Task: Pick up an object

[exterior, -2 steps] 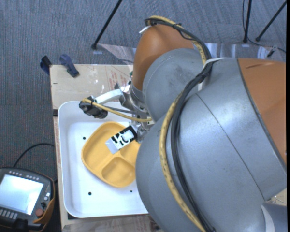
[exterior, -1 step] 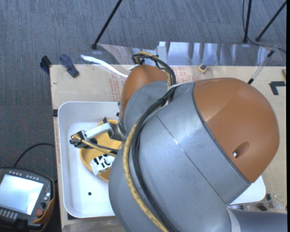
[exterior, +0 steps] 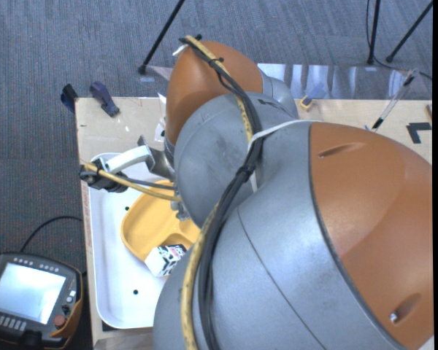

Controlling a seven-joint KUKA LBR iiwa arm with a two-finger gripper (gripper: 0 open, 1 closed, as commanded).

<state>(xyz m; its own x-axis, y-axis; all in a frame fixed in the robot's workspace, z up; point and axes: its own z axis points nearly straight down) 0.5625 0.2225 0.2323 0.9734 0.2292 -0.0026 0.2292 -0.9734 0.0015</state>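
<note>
I'm looking down at the bench (exterior: 117, 119) and most of my view is taken up by the arm (exterior: 292, 224), its grey and orange bulk swung across from the right and reaching over the left-hand bin (exterior: 106, 268). The gripper is somewhere under that wrist, above the bin, and I cannot tell whether it is wide, narrow or holding anything, because the arm covers it.

What I can see in the bin: a yellow bowl-like dish (exterior: 150, 228) lying near the middle, partly tucked beneath the arm, and just at its near edge a small white box with dark print (exterior: 166, 257), touching or very nearly touching the dish. A white bracket (exterior: 131, 159) and a bundle of yellow cable (exterior: 128, 181) hang off the wrist over the far part of the bin.

My judgement is that we are at the descent or the grasp itself, with nothing confirmed as lifted. To do this well I'd want the gripper to come straight down on one target, not straddle both. The little box looks the easier pick, compact with flat sides; the dish has a thin curved rim that could slip or tip. Because the two sit so close, a careless close could nudge the box under the dish's edge. I'd lift slowly and only call it a pick once something shows clear of the bin floor.
</note>
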